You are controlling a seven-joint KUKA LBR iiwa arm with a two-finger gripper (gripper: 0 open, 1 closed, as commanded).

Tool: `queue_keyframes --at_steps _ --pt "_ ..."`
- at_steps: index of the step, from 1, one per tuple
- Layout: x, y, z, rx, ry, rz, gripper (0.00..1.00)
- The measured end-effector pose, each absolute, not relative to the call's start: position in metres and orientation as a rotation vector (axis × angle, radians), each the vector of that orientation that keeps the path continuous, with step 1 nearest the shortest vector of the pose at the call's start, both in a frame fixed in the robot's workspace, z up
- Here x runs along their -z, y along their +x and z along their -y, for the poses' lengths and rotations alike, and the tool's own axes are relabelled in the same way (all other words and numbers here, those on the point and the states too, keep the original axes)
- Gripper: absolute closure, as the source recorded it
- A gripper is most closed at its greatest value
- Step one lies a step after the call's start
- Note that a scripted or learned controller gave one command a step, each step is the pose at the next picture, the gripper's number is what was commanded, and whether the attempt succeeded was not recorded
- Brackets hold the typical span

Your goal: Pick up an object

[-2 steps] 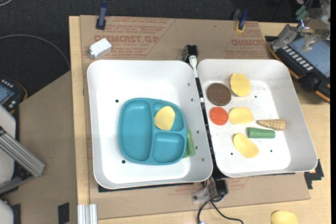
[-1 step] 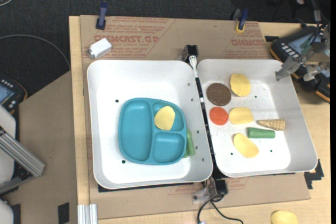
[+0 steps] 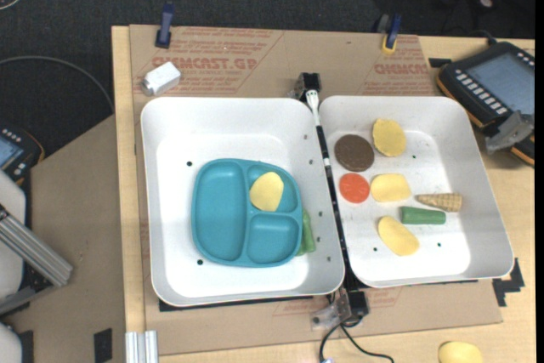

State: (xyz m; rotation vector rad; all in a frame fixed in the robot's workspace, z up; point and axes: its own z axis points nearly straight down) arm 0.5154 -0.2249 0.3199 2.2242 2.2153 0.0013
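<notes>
- The right bin holds seven small pieces, all lying loose on its floor.
- A brown disc lies near the bin's left wall, with a round yellow piece touching it on the upper right.
- Below the brown disc sits a red-orange disc, and a yellow lump lies just beside it.
- A tan cone lies on its side just above a green stick.
- Another yellow piece lies below and left of the stick.
- The left bin holds a teal divided plate.
- A yellow oval rests in the plate's upper right compartment.
- A green item lies against the plate's right edge.
- Both bins sit on a cardboard sheet on the counter.
</notes>
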Motion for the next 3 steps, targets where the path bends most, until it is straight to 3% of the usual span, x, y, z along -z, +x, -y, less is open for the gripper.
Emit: queue_keyframes --at_steps 1,3 --pt "-0.326 0.520 0.224 -0.002 2.219 -2.219 1.00" --pt "-0.347 0.521 0.225 -0.005 2.212 -2.214 1.00"
